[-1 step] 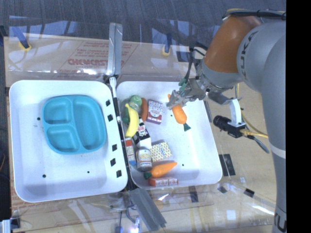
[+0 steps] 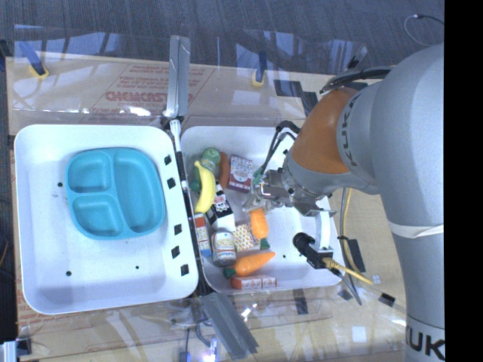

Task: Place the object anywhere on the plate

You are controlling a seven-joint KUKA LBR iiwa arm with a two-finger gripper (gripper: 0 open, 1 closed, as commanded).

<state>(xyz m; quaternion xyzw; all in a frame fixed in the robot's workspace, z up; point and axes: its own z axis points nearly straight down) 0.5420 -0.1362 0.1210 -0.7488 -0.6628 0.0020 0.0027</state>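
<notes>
Orange plastic, a small carrot-like piece (image 2: pixel 259 223), lies just below and left of the gripper (image 2: pixel 266 190), in the right bin (image 2: pixel 302 277); whether the gripper is clenched or released cannot be told. A bigger orange carrot (image 2: pixel 254 262) lies lower down. Further left of the gripper rests a yellow banana (image 2: pixel 204 188). Farthest left, in the other bin (image 2: pixel 38 225), sits the blue divided plate (image 2: pixel 115 193).

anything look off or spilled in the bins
Nothing looks spilled or broken. The toy food, including the banana and carrot, lies jumbled in the right bin, some pieces overlapping. The blue plate sits flat in the left bin. The gripper is above the pile.
</notes>
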